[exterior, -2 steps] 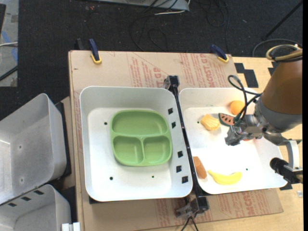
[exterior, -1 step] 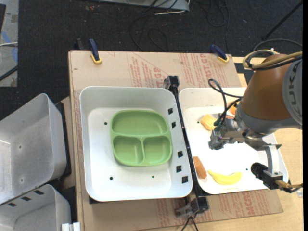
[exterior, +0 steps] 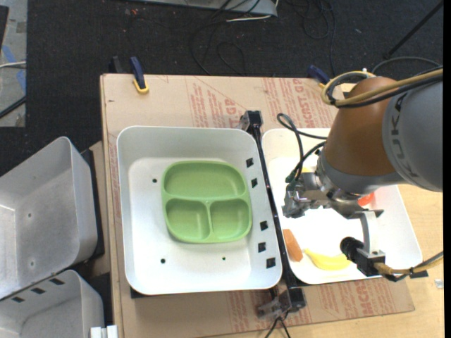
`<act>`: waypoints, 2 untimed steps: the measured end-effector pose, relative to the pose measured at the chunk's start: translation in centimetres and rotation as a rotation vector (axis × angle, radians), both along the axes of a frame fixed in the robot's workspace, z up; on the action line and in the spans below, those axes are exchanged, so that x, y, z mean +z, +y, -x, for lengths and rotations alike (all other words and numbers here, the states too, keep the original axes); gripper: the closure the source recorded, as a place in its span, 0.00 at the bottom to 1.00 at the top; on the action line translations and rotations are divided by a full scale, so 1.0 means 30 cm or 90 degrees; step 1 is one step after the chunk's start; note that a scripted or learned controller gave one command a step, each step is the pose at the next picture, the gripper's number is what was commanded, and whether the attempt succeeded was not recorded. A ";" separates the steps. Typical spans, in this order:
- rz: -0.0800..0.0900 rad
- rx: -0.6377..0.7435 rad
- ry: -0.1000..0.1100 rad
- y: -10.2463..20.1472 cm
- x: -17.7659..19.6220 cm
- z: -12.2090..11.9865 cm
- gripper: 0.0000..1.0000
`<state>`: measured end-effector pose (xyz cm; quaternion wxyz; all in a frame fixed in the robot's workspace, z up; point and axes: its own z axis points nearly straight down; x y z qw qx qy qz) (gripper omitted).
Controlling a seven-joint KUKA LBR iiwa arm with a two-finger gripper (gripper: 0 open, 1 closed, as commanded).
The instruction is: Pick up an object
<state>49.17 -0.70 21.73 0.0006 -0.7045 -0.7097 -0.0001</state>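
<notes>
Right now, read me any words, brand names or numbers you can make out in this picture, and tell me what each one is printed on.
"KUKA", partly visible, upright letters on the grey arm.
Red repeated print on the brown cardboard sheet under the bins: upside down and too blurred to read for certain.
More red print on the cardboard's front edge: too small to read.
The green divided plate and the white bins carry no text.

Open room around green tray (exterior: 207, 201); arm (exterior: 380, 139) perhaps crowding right bin (exterior: 405, 220).
</notes>
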 end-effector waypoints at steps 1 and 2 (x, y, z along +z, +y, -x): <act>0.000 0.001 0.000 0.191 -0.002 -0.011 1.00; 0.000 0.000 0.000 0.345 0.019 0.040 1.00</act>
